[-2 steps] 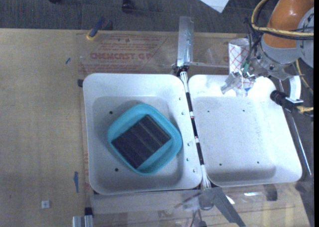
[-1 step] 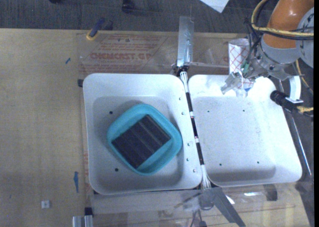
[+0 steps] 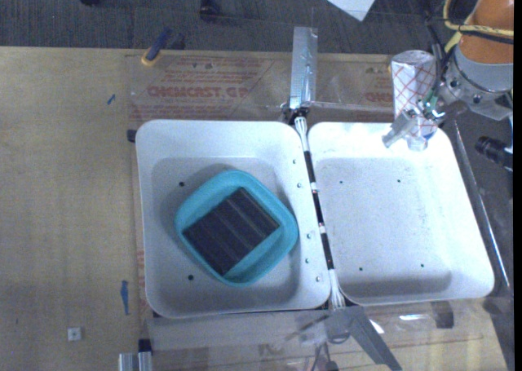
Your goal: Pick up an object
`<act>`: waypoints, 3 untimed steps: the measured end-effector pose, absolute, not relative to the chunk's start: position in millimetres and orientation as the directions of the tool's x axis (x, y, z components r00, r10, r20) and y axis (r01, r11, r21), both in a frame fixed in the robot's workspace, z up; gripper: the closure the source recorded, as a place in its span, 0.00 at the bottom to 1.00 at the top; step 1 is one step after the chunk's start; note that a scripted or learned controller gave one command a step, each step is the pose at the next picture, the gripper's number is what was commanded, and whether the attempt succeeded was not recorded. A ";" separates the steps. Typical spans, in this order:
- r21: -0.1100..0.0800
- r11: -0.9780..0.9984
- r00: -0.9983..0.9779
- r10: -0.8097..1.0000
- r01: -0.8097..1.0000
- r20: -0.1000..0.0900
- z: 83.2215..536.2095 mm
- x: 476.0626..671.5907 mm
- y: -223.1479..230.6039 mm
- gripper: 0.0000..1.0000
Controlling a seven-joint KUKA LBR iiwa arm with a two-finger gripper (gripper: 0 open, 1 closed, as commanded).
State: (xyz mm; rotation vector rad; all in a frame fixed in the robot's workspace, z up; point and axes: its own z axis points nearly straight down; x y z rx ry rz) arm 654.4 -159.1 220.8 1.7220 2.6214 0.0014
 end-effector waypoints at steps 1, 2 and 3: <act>-0.004 0.459 -0.459 0.889 0.889 0.000 101.1 664.4 -185.9 0.00; 0.000 0.458 -0.458 0.889 0.889 -0.002 111.9 665.3 -186.7 1.00; -0.015 0.261 -0.261 0.965 0.965 -0.001 89.9 663.5 -130.0 1.00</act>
